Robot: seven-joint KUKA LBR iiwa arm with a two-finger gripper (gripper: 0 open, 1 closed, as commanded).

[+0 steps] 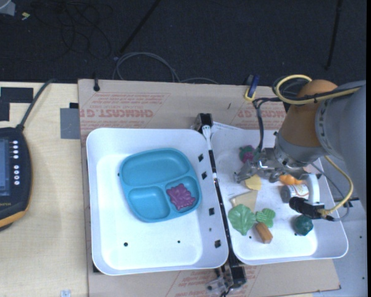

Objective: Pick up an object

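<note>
Green leafy toy (241, 218) in right white bin (334, 249); gripper (258, 171) beside yellow wedge (253, 182), apparently touching; grip state indiscernible.

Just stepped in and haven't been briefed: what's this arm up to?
The KUKA arm reaches in from the right over the right bin, its claw low among small toy pieces: a yellow piece, a green leafy piece, a dark green one. Nothing is visibly gripped yet. The left bin holds a blue divided plate with a pink piece in one compartment.
</note>
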